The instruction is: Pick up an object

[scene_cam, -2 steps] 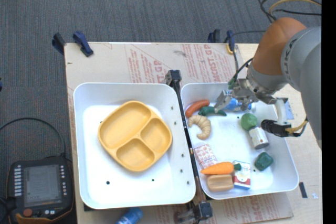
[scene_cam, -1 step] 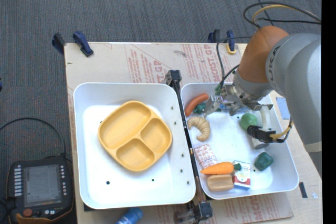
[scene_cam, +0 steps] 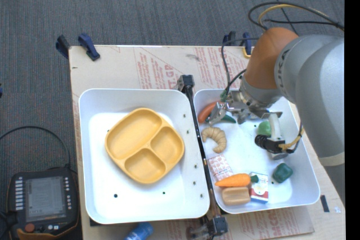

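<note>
— Over the right bin point(scene_cam: 306, 185), where was the gripper point(scene_cam: 225, 112) at that moment?

— It hung low at the bin's upper left corner, beneath the grey arm point(scene_cam: 315, 93) with its orange band. Whether its fingers stood apart or closed I could not tell (the wrist hid too much), and nothing showed clearly between them.

— And the thing to pick?

— Closest was a carrot point(scene_cam: 205, 112), its orange end poking out just left of the gripper, hard against the bin's left wall. Its long axis seemed to run slantwise, lower left to upper right, though most of it was covered.

— Anything else within reach?

— A croissant point(scene_cam: 215, 138) lay just below the gripper, curved like a hook. Farther down were a second carrot point(scene_cam: 233, 180), lying nearly level, and a tan block point(scene_cam: 236, 195) beneath it. A dark green piece point(scene_cam: 283, 172) sat near the right wall.

— The left bin?

— It bore a yellow divided plate point(scene_cam: 145, 145), well apart from the gripper.

— So the move turned on what?

— On the upper carrot lying left of the gripper, I judged; the wall beside it left little room.
</note>
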